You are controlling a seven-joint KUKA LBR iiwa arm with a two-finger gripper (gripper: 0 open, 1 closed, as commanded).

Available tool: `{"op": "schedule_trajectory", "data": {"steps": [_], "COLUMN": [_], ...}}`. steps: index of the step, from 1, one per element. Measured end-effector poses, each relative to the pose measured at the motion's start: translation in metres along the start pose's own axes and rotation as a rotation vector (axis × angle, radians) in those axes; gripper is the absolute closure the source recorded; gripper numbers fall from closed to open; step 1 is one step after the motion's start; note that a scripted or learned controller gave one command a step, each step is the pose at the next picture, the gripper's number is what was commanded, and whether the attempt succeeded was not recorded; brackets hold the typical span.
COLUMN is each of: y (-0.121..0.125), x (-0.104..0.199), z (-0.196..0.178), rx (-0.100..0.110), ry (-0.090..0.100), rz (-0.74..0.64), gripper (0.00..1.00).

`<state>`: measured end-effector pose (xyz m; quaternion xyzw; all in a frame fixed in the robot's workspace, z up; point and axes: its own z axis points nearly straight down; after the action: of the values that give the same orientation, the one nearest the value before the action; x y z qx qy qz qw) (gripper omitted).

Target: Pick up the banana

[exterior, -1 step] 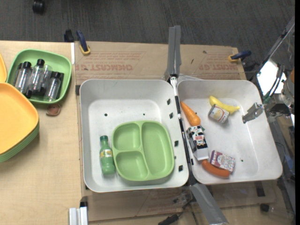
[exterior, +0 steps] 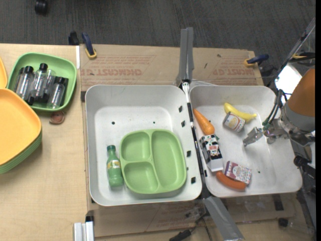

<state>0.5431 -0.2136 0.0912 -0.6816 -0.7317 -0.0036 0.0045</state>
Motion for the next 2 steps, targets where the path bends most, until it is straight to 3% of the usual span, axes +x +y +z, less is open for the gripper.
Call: {"op": "schedule_trajectory", "data": {"steps": [1, 2], "y": [-0.001, 0.086], "x": [-0.003, 0.02], "z": [-0.009, -0.17], "rx": [0.0, 0.0], "ry": [-0.006, -0.014], "rz": [0.004, 0.053], "gripper": [1.0, 1.0]}}
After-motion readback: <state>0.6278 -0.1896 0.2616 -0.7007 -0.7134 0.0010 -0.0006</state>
